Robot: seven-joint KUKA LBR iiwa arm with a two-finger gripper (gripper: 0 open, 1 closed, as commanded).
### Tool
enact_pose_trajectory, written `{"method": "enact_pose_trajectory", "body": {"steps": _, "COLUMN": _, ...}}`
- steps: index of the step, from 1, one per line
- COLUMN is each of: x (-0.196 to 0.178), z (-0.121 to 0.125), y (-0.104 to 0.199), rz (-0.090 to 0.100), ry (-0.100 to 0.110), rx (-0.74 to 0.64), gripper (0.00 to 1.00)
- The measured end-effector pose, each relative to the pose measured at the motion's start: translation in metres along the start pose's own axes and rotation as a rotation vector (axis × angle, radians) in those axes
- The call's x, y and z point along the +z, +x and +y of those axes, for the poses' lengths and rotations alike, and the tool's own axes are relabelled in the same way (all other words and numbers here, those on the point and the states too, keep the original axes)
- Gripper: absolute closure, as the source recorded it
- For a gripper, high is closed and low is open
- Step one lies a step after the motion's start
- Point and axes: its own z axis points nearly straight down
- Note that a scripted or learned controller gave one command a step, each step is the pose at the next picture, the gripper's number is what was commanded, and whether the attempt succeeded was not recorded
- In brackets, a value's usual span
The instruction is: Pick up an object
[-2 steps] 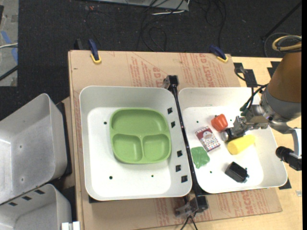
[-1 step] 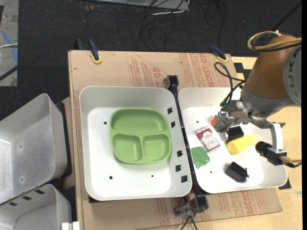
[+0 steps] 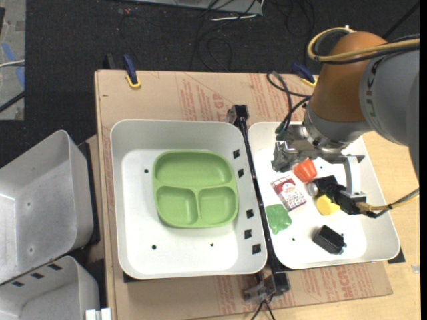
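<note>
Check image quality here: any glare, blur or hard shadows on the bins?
Camera view: lighting even and soft, no hard shadows; left bin and right bin read bright white with little surface detail; green tray sharp; arm looks slightly soft; floor above the bench is dark.

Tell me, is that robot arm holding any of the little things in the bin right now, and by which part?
It cannot be told. The gripper hangs over the right bin, close beside an orange object, but the wrist hides the contact.
</note>
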Motion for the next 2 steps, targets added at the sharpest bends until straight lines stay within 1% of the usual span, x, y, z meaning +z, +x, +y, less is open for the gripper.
{"method": "enact_pose_trajectory", "body": {"steps": 1, "x": 0.008, "z": 0.029, "y": 0.051, "rz": 0.000, "ry": 0.001, "rx": 0.001, "gripper": 1.00}}
{"method": "enact_pose_trajectory", "body": {"steps": 2, "x": -0.006, "z": 0.049, "y": 0.092, "rz": 0.000, "ry": -0.001, "rx": 0.002, "gripper": 1.00}}
